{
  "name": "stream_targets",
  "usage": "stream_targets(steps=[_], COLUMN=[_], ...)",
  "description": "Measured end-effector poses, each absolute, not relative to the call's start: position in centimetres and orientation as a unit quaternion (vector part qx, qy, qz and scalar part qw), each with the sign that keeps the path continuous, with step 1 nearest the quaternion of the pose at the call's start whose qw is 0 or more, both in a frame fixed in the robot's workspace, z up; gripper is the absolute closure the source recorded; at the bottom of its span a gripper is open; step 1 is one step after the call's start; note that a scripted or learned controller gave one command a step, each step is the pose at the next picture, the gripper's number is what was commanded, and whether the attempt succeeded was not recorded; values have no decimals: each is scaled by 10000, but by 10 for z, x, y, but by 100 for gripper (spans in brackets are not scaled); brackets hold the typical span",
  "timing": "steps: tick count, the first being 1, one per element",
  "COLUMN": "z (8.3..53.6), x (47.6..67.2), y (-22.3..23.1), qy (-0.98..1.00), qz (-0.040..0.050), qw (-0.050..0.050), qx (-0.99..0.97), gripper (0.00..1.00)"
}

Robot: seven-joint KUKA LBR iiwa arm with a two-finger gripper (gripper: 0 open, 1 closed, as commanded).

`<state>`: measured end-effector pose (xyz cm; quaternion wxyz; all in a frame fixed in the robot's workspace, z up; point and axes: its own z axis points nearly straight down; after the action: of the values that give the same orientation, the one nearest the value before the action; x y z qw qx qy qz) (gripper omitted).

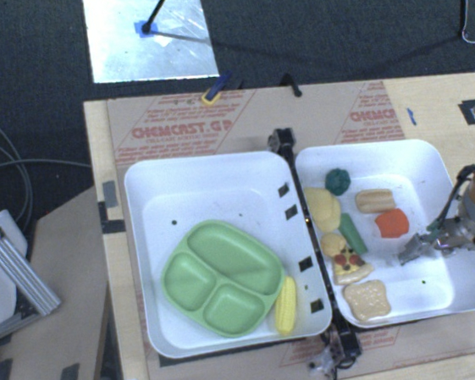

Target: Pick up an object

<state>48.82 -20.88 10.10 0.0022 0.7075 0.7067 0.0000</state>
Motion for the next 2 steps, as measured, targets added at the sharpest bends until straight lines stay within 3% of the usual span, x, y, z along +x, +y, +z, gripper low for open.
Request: stream_targets(steps=[1,2], z=[84,85], x=[487,517], y=[-206,-206], qy=[7074,7089], qz=[2,12], qw=[0,24], qx=[7068,7053], gripper=[0,0])
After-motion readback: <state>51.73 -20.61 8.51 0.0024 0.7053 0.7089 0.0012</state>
